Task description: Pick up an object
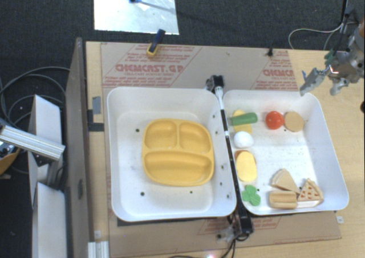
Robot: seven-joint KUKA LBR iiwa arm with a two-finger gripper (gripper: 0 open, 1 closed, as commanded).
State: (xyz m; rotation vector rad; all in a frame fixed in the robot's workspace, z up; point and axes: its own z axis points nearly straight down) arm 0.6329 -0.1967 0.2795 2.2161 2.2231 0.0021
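Note:
The right bin [328, 154] holds several toy foods. Among them are a green pickle [244, 118], a red tomato [274, 119], a tan round cookie [294, 121] and a white egg [243, 139]. A yellow oval piece [246, 166], a green broccoli bit [251, 196], bread pieces [283, 180] and a wedge slice [309, 191] lie nearer the front. My gripper [323, 84] hovers beyond the bin's far right corner, over the bench. It is open, with nothing between its fingers.
A yellow divided tray [177, 151] lies in the left bin [122, 137]. A black clamp bar [226, 137] runs along the seam between the bins. A cable [302, 32] loops on the bench behind the gripper. A yellow-and-blue clip [154, 43] sits at the bench's far edge.

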